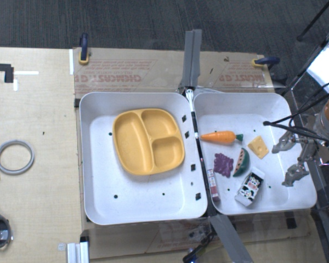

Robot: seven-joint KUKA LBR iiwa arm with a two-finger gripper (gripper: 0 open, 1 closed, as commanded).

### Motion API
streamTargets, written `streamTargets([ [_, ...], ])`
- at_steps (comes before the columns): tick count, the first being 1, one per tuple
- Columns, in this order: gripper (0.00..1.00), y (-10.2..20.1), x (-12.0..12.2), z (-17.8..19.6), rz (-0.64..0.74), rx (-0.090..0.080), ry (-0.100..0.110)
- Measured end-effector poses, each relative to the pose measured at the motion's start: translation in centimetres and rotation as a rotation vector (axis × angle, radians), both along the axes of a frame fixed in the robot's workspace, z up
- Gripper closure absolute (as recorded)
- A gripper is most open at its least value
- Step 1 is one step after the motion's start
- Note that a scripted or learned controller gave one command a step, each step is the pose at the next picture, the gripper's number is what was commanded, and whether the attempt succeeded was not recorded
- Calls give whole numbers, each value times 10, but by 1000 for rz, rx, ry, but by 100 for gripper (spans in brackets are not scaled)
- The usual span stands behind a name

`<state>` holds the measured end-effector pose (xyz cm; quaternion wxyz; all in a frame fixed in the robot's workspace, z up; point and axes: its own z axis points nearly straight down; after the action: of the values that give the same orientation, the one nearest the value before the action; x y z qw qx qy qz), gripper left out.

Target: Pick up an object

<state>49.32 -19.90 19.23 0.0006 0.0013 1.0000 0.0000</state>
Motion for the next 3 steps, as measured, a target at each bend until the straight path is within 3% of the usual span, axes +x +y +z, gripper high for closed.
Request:
streamTargets([
  [1,0,26,89,-100,-278,-1,-3],
  [2,0,44,141,-99,-399,-1,-4],
  [3,0,93,141,-100,-862,-1,-1],
])
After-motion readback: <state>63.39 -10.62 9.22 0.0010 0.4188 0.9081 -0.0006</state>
